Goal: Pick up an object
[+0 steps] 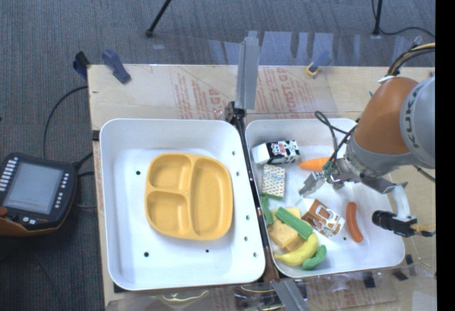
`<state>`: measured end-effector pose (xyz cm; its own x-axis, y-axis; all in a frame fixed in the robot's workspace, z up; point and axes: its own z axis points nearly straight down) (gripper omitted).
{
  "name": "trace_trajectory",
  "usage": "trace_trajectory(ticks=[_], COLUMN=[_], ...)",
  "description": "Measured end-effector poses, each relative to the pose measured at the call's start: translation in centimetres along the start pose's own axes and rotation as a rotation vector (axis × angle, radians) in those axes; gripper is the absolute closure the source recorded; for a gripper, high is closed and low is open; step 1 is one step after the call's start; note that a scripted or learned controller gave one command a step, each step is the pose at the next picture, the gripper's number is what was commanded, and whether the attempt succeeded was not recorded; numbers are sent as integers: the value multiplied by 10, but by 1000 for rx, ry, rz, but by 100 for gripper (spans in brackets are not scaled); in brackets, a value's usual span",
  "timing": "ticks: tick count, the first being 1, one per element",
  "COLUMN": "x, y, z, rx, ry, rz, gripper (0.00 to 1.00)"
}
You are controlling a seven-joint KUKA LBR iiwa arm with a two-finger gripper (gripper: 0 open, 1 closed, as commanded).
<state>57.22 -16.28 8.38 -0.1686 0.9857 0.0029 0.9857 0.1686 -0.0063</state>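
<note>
Right bin (370, 260) crowded lower left with toys (298, 231), bare floor upper right, left bin (121, 160) mostly filled by yellow tray (189, 197)

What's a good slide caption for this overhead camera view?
KUKA arm's gripper hovers over toy food in the right bin; yellow divided plate sits in the left bin.

- Divided plate (189, 196): yellow-orange.
- Both bins (117, 160): white.
- Toy truck (277, 151): white, black patches.
- Carrot (314, 164): orange.
- Sausage (354, 221): red.
- Banana (298, 252): yellow.
- Arm band (387, 114): orange.

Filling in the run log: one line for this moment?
arm over right bin | gripper above toys, near carrot | nothing seen held | yellow tray in left bin
</note>
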Motion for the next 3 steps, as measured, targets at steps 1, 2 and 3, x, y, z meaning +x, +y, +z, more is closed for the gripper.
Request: trace_trajectory(ticks=[1,2,3], x=[45,-3,-34], y=[-35,35,67], z=[1,0,-1], rx=[2,-1,-2], ry=[2,-1,-1], rz=[41,30,4], gripper=[0,0,0])
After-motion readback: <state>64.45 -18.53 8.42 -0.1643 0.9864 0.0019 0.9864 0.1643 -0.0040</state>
